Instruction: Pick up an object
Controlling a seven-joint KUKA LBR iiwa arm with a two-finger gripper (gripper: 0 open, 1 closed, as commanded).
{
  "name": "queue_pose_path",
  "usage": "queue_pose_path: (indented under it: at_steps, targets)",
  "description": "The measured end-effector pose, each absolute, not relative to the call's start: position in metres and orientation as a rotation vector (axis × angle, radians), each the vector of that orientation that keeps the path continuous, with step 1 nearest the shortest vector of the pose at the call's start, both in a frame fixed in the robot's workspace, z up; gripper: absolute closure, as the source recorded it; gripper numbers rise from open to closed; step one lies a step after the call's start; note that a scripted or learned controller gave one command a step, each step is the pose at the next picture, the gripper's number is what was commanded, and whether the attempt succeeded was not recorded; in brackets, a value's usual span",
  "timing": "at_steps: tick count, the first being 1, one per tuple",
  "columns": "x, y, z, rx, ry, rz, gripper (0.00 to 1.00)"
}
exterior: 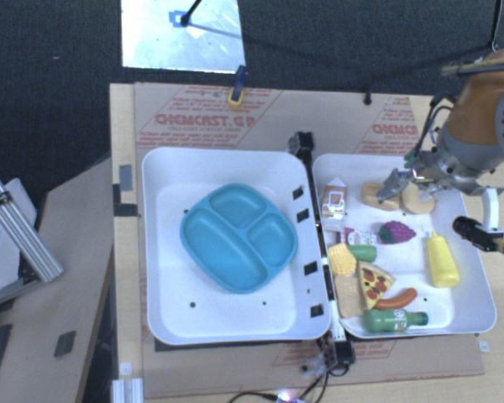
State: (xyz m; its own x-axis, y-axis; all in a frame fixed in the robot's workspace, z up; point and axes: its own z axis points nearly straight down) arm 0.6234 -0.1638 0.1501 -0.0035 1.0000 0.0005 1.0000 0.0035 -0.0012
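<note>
Camera view: gripper (401, 185) sits over the back of the right bin (479, 309), fingers spread a little and angled down, nothing betw. them. Just under and beside the tips lies a tan bread-like piece (376, 196), touching or nearly so; can't tell which.

Prob. light, stiff plastic toy food, smooth, so likely to slip; best nipped across its narrow width, not the long way.

Further from the fingers, toward the front: purple grapes (397, 232), yellow bottle (442, 259), pizza slice (374, 283), green bottle (394, 319). Small carton (333, 200) lies off to the side, near the divider. Blue tray (238, 238) is well apart in the left bin (164, 225).

Hard to read: the arm covers part of the tan piece, so its full shape is unclear. Fingertip contact is too small to judge.
</note>
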Motion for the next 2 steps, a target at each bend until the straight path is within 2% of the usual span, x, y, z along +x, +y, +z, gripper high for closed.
queue_pose_path:
  at_steps: [1, 2]
  targets:
    - [0.6258, -0.168, 0.0892, -2.218, -2.222, 0.002, 0.0]
    - [0.6267, -0.1677, 0.0851, -2.22, -2.224, -0.001, 0.0]
